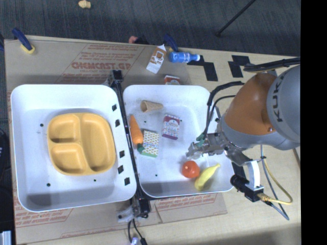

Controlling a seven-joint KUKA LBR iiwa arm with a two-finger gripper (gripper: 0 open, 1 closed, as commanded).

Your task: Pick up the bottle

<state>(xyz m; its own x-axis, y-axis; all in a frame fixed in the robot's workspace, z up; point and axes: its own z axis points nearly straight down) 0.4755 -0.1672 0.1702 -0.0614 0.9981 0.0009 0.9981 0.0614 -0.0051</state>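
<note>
A small blue bottle [180,57] with a lighter cap lies on its side on the bench, behind the right bin [196,93] and outside it. My gripper [198,148] hangs low over the right side of that bin, just above a red tomato [190,169] and a yellow banana [206,177]. The grey arm with its orange band [250,111] reaches in from the right and hides the bin's right wall. The bottle is far from the gripper, toward the back.
The right bin also holds an orange carrot [135,130], a cone [151,105], a purple carton [171,126] and a checkered box [149,143]. A yellow divided plate [80,142] sits in the left bin [25,106]. A small carton [156,59] lies beside the bottle.
</note>
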